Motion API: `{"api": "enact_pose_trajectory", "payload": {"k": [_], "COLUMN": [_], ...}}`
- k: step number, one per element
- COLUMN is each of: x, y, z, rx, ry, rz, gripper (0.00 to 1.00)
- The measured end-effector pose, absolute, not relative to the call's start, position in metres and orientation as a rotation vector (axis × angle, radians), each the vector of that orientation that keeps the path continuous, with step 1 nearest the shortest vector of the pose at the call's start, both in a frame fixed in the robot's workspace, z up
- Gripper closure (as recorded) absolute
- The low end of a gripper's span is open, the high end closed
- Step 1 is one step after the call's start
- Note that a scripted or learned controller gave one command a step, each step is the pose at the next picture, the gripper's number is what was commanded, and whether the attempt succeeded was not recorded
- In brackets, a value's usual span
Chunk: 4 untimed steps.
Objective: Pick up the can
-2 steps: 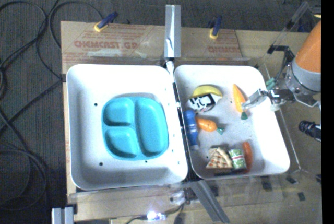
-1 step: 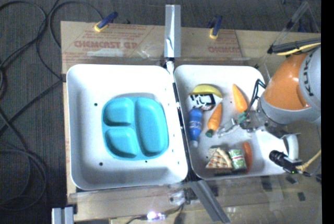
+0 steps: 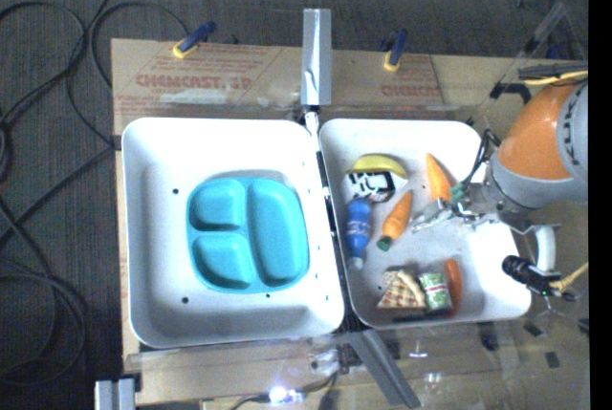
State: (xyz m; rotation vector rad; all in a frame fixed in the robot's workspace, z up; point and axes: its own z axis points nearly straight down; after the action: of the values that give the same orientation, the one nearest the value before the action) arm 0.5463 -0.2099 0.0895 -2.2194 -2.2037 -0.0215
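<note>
The can (image 3: 435,291) is small, with a green label. It lies near the front wall of the right bin (image 3: 492,298), between a sandwich wedge (image 3: 403,290) and a red-orange piece (image 3: 454,279). My gripper (image 3: 442,210) hangs low over the right bin's middle right, next to the two carrots, roughly a hand's width behind the can. Nothing shows in its grasp. The grey arm with its orange band (image 3: 540,145) reaches in over the bin's right wall.
The right bin also holds a banana (image 3: 378,165), a black-and-white item (image 3: 376,183), a blue bottle (image 3: 358,228) and two carrots (image 3: 397,217) (image 3: 437,176). A blue divided tray (image 3: 251,232) sits in the left bin (image 3: 153,160). A black fitting (image 3: 521,269) sticks out by the right wall.
</note>
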Motion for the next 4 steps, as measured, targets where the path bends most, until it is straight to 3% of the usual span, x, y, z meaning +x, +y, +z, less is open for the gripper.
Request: {"api": "enact_pose_trajectory", "payload": {"k": [1, 2, 3, 4], "x": [0.527, 0.580, 0.580, 0.554], "y": [-0.147, -0.109, -0.107, -0.134], "z": [0.090, 0.090, 0.099, 0.090], "rx": [-2.193, -2.159, -2.154, -2.247], "ry": [-2.263, -2.303, -2.303, -2.212], "rz": [-0.007, 0.001, 0.001, -0.012], "gripper": [0.00, 0.00, 1.00, 1.00]}}
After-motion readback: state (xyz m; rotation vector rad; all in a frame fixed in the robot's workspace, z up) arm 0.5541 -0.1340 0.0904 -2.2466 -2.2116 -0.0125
